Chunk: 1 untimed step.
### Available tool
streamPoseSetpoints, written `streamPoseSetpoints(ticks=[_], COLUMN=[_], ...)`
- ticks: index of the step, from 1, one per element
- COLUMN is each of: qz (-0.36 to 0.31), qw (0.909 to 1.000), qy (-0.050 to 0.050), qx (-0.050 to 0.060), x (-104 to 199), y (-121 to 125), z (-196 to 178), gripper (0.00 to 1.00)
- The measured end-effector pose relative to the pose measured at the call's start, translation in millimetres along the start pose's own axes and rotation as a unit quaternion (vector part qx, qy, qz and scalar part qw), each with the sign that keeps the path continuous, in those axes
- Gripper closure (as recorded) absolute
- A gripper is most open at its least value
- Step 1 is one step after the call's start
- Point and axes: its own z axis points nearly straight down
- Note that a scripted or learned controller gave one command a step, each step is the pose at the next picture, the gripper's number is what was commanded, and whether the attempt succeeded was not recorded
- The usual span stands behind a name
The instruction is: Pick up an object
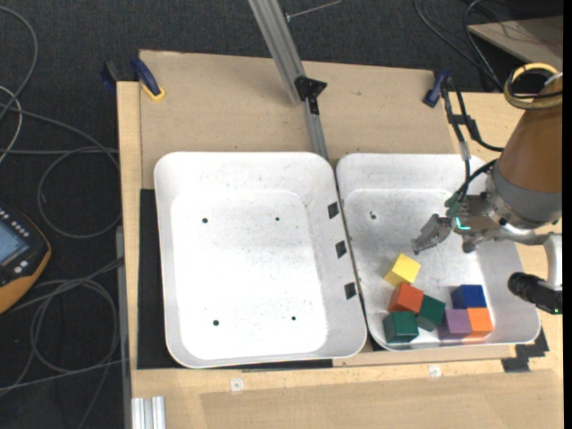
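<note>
My gripper (435,233) hangs over the right bin (393,181), nothing in it; fingers' spread, cannot tell. Yellow block (404,269) lies just at seven o'clock, a little apart from the other blocks (438,313). Best bet: centre above it, square to its faces, descend straight.

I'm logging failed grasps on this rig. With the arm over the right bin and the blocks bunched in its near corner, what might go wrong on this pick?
The gripper hangs above and left of the small yellow cube, so a straight descent may land on the bare floor of the shallow white right bin.

The red cube, green cubes, purple cube, orange cube and blue cube sit packed together, so the jaws may shove neighbours.
</note>
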Motion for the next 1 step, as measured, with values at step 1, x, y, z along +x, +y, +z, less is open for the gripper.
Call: streamPoseSetpoints(ticks=[1], qz=[0.000], qw=[1.0000], qy=[0.001], qx=[0.004], x=[5.1], y=[-2.8], z=[62.4], gripper=[0.00])
